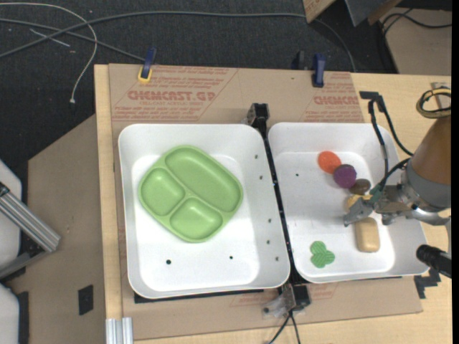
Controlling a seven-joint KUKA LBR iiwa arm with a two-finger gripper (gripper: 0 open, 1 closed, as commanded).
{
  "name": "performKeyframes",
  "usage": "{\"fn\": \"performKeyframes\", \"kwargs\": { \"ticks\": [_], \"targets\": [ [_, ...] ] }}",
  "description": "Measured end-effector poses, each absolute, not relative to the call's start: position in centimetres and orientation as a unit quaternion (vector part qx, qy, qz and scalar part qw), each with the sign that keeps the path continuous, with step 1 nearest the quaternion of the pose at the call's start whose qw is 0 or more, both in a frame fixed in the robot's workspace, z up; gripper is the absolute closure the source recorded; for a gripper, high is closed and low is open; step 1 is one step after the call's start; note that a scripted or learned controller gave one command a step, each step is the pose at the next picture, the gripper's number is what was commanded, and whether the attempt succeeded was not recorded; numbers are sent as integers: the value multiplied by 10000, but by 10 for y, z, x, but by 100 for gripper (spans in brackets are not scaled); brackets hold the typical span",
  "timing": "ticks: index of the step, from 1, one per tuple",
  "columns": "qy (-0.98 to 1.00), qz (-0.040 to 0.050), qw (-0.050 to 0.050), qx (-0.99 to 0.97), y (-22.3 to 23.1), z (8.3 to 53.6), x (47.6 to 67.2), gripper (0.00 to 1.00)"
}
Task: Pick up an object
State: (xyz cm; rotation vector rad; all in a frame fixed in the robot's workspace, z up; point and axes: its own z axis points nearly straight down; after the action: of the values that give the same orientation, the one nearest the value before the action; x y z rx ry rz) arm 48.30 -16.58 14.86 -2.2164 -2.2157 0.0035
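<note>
Camera view finds the claw (361, 208) low in the right bin (301, 149), among a cluster of small things: an orange ball (329, 160), a purple one (346, 174) just beside it, a brownish piece (359, 186) touching the purple, and a tan block (368, 235) just below the claw. Whether the claw is wide or narrow I cannot tell. A green piece (321, 254) lies apart, nearer the front. Left bin (143, 264) holds a green divided plate (189, 192).
</note>
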Motion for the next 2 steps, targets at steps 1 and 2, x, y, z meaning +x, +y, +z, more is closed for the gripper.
{"fn": "performKeyframes", "kwargs": {
  "ticks": [1,2],
  "targets": [
    [-7063,-10,-78,-7079,-169,92,489,0],
    [-7059,-29,-128,-7082,-171,107,491,100]
  ]
}}
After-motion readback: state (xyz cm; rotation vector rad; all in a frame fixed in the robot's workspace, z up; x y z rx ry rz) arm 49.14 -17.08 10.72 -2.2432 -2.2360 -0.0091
